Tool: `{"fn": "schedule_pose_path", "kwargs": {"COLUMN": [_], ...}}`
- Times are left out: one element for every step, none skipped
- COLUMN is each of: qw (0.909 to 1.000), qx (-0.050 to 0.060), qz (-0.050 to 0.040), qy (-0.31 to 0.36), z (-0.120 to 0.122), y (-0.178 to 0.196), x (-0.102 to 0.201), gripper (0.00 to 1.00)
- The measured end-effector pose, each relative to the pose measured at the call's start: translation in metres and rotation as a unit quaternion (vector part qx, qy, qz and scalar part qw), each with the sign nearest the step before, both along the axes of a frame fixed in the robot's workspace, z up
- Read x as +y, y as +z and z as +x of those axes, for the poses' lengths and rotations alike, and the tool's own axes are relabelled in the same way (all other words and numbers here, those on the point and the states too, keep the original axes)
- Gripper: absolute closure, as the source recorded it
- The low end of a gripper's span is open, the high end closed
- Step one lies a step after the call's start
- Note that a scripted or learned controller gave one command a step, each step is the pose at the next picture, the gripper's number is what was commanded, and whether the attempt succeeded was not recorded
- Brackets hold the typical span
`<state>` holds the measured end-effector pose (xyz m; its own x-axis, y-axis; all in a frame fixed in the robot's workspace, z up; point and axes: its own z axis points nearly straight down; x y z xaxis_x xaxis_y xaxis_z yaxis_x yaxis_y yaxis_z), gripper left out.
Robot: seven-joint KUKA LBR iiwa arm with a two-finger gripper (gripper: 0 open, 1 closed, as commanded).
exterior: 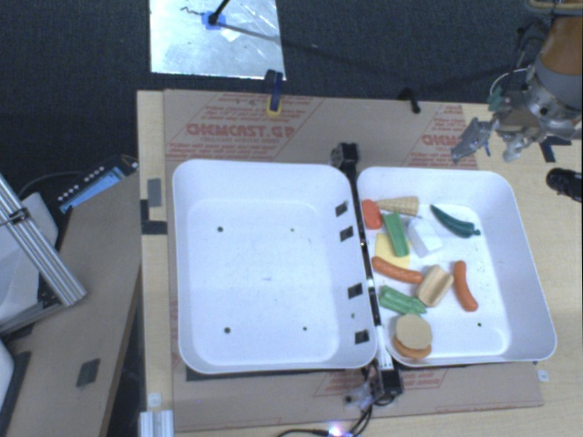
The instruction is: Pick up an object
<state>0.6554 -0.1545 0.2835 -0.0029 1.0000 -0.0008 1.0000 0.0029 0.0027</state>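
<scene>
Several toy foods [414, 262] crowd right bin [524, 244] | gripper [490, 144] at two o'clock, seemingly spread, nothing held | risk: crowding may spoil the grasp

2 white bins [264, 176]: smooth glossy plastic. Board [237, 126] beneath: matt brown cardboard. Foil sheet [182, 35]: shiny.

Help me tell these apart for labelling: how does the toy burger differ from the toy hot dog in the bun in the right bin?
The burger is round and sits at the bin's near left corner; the hot dog in the bun is elongated and lies farther back, tilted diagonally. The burger shows a dark layer between tan halves; the hot dog in the bun shows a pale stripe along its middle. Both are tan toy foods lying in the right bin.
</scene>
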Motion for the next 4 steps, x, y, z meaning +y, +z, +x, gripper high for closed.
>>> {"fn": "schedule_pose_path", "kwargs": {"qw": [1.0000, 1.0000, 1.0000, 1.0000], "qx": [0.005, 0.004, -0.001, 0.000], "qz": [0.0003, 0.0012, -0.0001, 0.0001], "qy": [-0.004, 0.001, 0.002, -0.001], "z": [-0.046, -0.023, -0.020, -0.056], "y": [-0.090, -0.206, -0.187, -0.199], "x": [-0.056, -0.050, -0.051, -0.052], "gripper": [0.00, 0.00, 1.00, 1.00]}}
